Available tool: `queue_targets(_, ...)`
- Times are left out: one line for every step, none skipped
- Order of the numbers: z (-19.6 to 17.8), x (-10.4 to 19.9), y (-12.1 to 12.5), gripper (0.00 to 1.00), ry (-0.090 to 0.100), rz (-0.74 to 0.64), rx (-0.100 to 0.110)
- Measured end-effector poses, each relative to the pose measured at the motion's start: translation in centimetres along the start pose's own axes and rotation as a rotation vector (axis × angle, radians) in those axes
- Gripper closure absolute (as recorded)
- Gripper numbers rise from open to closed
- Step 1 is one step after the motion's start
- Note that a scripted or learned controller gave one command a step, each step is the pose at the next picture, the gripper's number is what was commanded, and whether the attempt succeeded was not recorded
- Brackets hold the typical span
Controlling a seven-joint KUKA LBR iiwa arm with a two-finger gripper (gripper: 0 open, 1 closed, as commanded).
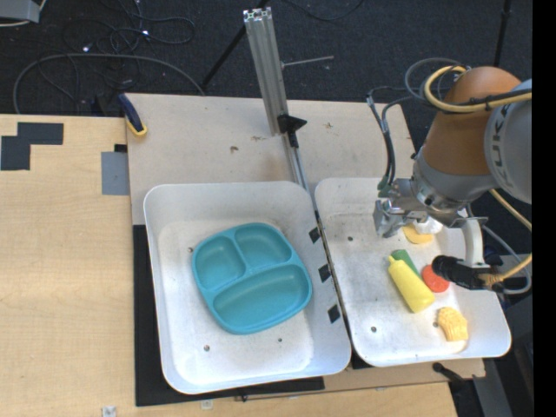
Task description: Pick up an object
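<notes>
Gripper (395, 218) low over right bin (365, 259), near its back edge; fingers hidden under wrist, can't tell if apart or together. Nothing visibly held. Pickable items close together: yellow bottle (410, 285) with green cap, red piece (435, 279) touching it, corn-like toy (452, 323) near front, pale yellow piece (419, 236) just beside gripper. Risks: crowding causes glancing grasp, bottle rolls, small piece slips out. Blue plate (252, 276) in left bin (174, 320), well apart.
</notes>
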State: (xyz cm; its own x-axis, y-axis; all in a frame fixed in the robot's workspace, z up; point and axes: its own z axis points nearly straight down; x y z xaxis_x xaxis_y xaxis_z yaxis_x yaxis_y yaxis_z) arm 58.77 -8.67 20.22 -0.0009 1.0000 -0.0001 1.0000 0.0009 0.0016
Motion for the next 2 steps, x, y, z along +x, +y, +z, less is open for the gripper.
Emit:
queue_targets(-2.5,-0.1,0.0,1.0,0.0,0.001,0.002)
queue_targets(-2.0,5.7,-1.7,1.0,0.002,-0.004,0.007)
